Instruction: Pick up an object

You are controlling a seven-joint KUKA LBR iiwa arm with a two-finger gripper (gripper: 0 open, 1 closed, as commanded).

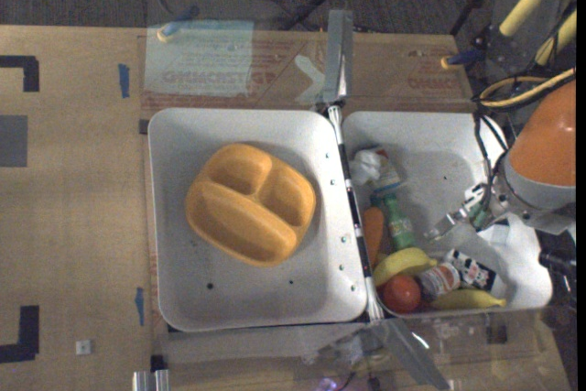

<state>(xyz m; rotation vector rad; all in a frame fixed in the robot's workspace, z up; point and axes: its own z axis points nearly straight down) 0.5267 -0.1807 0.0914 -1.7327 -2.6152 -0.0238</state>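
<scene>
The right bin [430, 125] holds several small items along its left and front sides: a white crumpled wrapper [369, 166], a green bottle [397, 220], a carrot [373, 233], a yellow banana [403, 264], a red tomato [402, 293], a small red-labelled bottle [441, 279], a black-and-white pack [472, 268] and a second banana [467, 298]. My gripper [465, 215] hangs low over the right half of this bin, just above the black-and-white pack and right of the green bottle. I see nothing held in it. The arm's orange band [549, 142] covers the bin's right edge.
A yellow divided plate [250, 203] lies upside down in the middle of the left bin [183, 279]. A metal divider [337, 69] runs between the bins. Cables [513, 87] and tripod legs stand behind the right bin. The wooden bench spreads out to the left.
</scene>
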